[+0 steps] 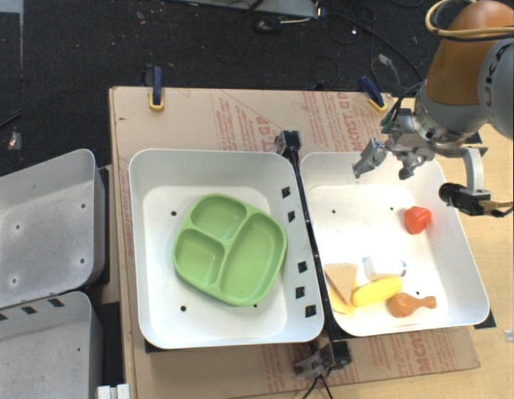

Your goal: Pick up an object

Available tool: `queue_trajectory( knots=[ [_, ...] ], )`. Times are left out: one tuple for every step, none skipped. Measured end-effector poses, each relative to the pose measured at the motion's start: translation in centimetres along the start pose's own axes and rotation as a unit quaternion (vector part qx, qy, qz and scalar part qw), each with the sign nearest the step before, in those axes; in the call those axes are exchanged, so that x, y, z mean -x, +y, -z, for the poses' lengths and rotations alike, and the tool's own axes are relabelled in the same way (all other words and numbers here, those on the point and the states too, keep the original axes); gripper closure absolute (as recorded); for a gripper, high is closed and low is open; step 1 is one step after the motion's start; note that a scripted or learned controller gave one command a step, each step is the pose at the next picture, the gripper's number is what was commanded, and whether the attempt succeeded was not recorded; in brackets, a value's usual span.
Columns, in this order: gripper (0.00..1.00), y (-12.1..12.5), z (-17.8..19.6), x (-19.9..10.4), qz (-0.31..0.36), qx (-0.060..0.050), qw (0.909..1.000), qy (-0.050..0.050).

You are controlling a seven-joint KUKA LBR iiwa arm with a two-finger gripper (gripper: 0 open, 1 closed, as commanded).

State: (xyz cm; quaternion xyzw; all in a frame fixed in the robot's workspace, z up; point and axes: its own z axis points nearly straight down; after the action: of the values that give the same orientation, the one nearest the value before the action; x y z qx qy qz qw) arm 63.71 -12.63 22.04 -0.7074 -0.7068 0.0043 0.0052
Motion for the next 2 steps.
queue_trajectory(
  knots=[
    [0.0, 0.3, 0.9, 0.0, 0.001, 0.007, 1.0, -0.001],
    [0.0, -0.1, -3.5, 0.4, 0.0, 0.006, 1.0, -0.001]
  ],
)
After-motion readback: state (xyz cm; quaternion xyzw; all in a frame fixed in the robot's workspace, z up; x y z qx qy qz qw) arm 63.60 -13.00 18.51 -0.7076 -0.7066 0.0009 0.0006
